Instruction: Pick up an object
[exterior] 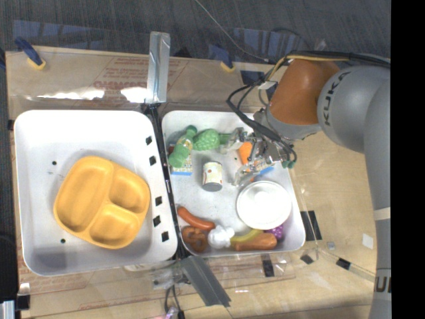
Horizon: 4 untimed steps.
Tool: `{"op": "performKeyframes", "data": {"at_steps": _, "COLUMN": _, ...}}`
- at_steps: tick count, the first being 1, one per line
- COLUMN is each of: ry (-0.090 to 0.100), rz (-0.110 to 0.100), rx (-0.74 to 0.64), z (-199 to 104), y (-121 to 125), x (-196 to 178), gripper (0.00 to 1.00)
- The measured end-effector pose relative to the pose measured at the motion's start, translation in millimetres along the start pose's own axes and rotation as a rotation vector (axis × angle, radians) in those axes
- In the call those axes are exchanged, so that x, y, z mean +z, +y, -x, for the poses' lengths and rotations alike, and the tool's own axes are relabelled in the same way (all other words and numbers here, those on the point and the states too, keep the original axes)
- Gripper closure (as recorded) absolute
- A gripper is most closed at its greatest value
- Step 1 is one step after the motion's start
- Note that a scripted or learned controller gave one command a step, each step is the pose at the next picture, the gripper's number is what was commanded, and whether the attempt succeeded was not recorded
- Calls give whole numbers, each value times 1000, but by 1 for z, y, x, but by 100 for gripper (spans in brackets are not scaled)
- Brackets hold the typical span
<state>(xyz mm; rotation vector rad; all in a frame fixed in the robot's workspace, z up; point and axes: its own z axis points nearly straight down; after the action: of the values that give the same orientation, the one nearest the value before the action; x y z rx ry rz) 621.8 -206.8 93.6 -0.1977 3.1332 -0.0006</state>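
Gripper (255, 159) of the grey arm (352, 105) is seen low over the right bin (171, 126), near its far right side, just above the white bowl (264, 205). Whether it is spread or pressed together cannot be told, because the metal parts and cables are blurred there; nothing is seen to be gripped. An orange piece (245, 151) is found just beside it, and a blue strip (261, 173) lies under it.

Other objects are kept in the same bin. A green bottle (180, 151) and a green bumpy toy (207, 140) lie at the far left. A small white can (212, 176) lies tilted near the middle. Along the near wall a sausage (196, 217), a brown item (192, 238), a white figure (221, 236), a banana (244, 235) and purple grapes (277, 231) are placed close together.

In the left bin (33, 131) a yellow divided plate (101, 201) is laid.
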Motion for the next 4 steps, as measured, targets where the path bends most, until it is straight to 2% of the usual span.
{"op": "performKeyframes", "data": {"at_steps": 1, "ry": -5, "rz": -1, "rx": -6, "z": 3, "y": 2, "x": -12, "gripper": 100}}
{"op": "performKeyframes", "data": {"at_steps": 2, "ry": -4, "rz": -1, "rx": -7, "z": 2, "y": 2, "x": -12, "gripper": 0}}
{"op": "performKeyframes", "data": {"at_steps": 3, "ry": 1, "rz": 1, "rx": 156, "z": 2, "y": 7, "x": -1, "gripper": 0}}
{"op": "performKeyframes", "data": {"at_steps": 4, "ry": -3, "rz": -1, "rx": 151, "z": 4, "y": 7, "x": -13, "gripper": 100}}
